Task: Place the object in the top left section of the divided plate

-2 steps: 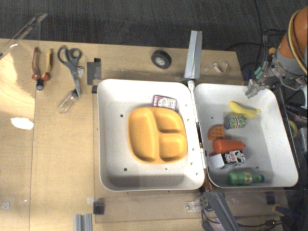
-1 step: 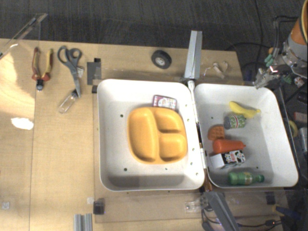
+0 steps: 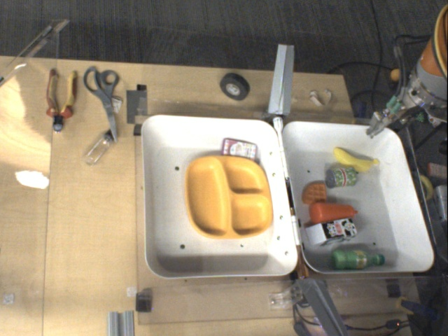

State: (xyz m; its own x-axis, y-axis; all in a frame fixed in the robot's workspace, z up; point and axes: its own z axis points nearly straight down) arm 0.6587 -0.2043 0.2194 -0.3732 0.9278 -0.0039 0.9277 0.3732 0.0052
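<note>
Camera view looks down at a slant on a pale wooden bench (image 3: 70, 222) bearing two shallow white bins side by side. Largest is the left bin (image 3: 168, 257), with a yellow divided plate (image 3: 227, 194) lying near its middle and open white floor on every side, widest along the near edge and the left wall. A small purple-and-white packet (image 3: 239, 148) lies just beyond the plate's far rim, close to the bin's far wall. The right bin (image 3: 406, 208) touches the left one along a shared edge; its right half is bare floor. Its things cluster toward the left side: a yellow banana (image 3: 355, 160) farthest back, a small can (image 3: 342, 178) just beside it, a brown round piece (image 3: 315, 192), an orange carrot-like piece (image 3: 333, 212), a black-and-white carton (image 3: 336, 229) and a green bottle (image 3: 357, 259) nearest the front edge. The grey arm with its orange band (image 3: 437, 44) enters at the upper right, and the gripper (image 3: 381, 121) hangs over the right bin's far right corner, apart from every object. Whether it is released or clenched cannot be told. On the bench to the left lie scissors (image 3: 105, 93) and pliers (image 3: 59, 98); a black tape roll (image 3: 235, 86) sits behind the bins.
</note>
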